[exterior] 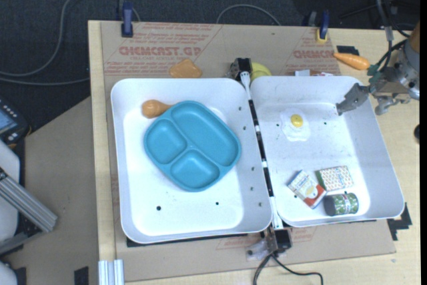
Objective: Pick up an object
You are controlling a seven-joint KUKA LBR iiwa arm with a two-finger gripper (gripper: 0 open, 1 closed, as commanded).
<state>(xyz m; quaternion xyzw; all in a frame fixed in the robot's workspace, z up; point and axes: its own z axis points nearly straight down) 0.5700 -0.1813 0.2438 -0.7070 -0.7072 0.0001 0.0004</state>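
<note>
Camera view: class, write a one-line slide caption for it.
Gripper hovers at the right bin's far edge, above fried egg; blue divided plate fills left bin.

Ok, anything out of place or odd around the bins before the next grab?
Yes: three items lie on the bench outside the bins: an orange piece behind the left bin, a yellow object at the divider's far end, and a carrot behind the right bin. Nothing looks spilled or damaged.
</note>
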